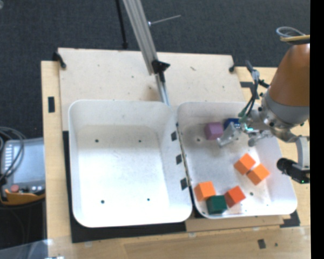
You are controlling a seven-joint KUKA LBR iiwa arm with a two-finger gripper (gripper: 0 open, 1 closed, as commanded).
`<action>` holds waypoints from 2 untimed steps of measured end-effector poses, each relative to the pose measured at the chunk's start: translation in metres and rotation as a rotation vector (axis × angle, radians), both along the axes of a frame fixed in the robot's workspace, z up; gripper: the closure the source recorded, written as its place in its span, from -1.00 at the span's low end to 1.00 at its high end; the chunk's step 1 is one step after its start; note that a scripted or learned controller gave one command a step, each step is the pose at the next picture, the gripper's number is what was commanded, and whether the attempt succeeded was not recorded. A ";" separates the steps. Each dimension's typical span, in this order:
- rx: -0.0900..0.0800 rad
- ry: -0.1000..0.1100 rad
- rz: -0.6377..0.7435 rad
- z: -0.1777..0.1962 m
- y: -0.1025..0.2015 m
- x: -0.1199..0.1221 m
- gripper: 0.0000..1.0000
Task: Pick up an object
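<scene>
The grey arm (pixel 287 104) enters from the right edge, its orange band uppermost and the wrist angled down and toward the left. The end effector (pixel 230 134) sits low at the wrist's left end, its metal finger (pixel 225 138) pointing leftward. Cables run along the wrist's upper side.

Two white bins (pixel 124 161), four orange blocks (pixel 245 163), one green block (pixel 216 204), one purple block (pixel 214 130)

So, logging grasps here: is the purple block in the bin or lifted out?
In the bin. The purple block rests on the right bin's floor, beside the gripper.
</scene>
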State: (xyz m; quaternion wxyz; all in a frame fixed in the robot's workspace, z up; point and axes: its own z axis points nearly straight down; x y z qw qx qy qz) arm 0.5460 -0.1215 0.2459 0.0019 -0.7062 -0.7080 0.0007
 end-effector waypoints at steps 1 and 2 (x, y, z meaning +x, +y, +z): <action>-0.001 -0.005 -0.002 0.002 0.000 0.001 -1.00; -0.003 0.000 -0.006 -0.043 -0.003 0.007 -1.00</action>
